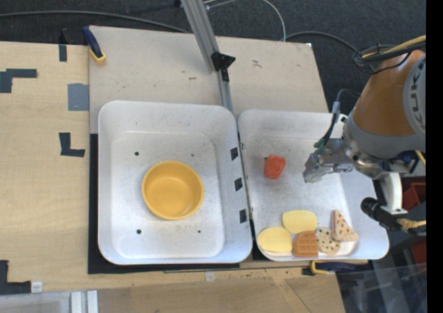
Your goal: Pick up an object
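The grey two-finger hand (320, 168) hovers over the right shallow white bin (291, 128), with nothing between its fingers; how wide they stand cannot be told. A small red object (275, 166) lies just beside it, apart. A round yellow bowl (172, 190) sits in the left white bin (124, 121).

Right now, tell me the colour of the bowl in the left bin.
The bowl is yellow, seen plainly in the camera view.
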`<move>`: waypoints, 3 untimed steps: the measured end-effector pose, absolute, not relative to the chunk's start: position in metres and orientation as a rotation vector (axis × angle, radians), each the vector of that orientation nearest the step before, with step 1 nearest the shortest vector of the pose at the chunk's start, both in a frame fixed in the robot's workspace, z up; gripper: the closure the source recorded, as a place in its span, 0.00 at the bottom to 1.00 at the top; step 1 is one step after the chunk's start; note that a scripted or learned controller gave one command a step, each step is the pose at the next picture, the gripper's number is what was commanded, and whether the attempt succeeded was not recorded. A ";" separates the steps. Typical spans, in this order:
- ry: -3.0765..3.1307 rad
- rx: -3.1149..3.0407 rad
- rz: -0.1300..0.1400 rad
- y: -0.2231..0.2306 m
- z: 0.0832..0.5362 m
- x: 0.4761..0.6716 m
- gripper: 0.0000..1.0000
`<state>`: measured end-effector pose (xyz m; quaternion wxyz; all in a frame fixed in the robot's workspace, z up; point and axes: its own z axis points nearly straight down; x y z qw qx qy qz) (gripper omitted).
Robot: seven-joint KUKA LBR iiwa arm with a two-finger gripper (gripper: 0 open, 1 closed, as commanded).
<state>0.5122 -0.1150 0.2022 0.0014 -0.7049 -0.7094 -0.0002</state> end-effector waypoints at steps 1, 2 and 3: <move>-2.228 -2.210 0.000 -0.060 0.199 0.533 1.00; -2.229 -2.212 -0.002 -0.006 0.216 0.546 1.00; -2.228 -2.212 0.001 0.045 0.209 0.558 1.00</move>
